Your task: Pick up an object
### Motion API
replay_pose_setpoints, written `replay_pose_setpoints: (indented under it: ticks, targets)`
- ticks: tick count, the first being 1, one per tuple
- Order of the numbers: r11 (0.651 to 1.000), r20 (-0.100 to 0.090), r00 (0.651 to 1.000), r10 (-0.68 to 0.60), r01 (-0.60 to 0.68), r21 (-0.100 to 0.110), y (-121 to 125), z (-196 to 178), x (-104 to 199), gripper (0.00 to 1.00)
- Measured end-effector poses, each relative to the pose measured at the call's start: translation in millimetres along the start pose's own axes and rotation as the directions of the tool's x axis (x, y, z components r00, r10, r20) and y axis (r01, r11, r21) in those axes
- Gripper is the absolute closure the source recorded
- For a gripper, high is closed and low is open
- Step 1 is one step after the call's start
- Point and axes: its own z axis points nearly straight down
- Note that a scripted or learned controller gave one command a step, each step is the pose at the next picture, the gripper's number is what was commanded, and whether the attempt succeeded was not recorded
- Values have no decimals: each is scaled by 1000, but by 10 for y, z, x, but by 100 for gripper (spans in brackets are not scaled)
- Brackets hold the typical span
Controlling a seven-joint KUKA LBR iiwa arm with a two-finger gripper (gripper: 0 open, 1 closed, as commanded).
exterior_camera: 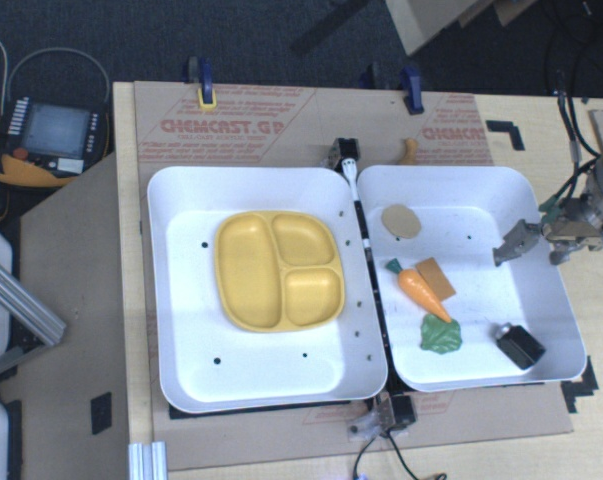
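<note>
Camera view noted from above: two white bins side by side on the desk (281,118). The left bin (181,268) carries a yellow divided plate (279,270). The right bin (551,298) carries the loose items: a toy carrot (421,292) with green leafy top (440,335), a tan block (436,278) touching the carrot, a beige disc (401,222) near the bin's far left corner, and a small black block (520,346) near the bin's near right corner.

The gripper (526,240) is seen at the right bin's right rim, reaching in from the right. Whether it stands apart or together cannot be told from this view; nothing is seen clamped in it.

Key relation: every candidate lies to the gripper's left. The carrot is set well apart toward the bin's middle, its long axis running diagonally from upper left to lower right. The black block lies nearest, toward the view's bottom from the gripper.

Judgement: pick not yet made. The black block would call for the shortest travel; the carrot would call for a grasp across its diagonal axis.
</note>
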Motion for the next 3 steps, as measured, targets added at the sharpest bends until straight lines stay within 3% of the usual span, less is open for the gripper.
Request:
replay_pose_setpoints:
  ticks: [1, 3]
  targets:
    - [1000, 3, 1000, -3, 3, -12, 26, -60, 4, 0]
    - [1000, 1, 1000, -4, 4, -7, 210, 983, -2, 0]
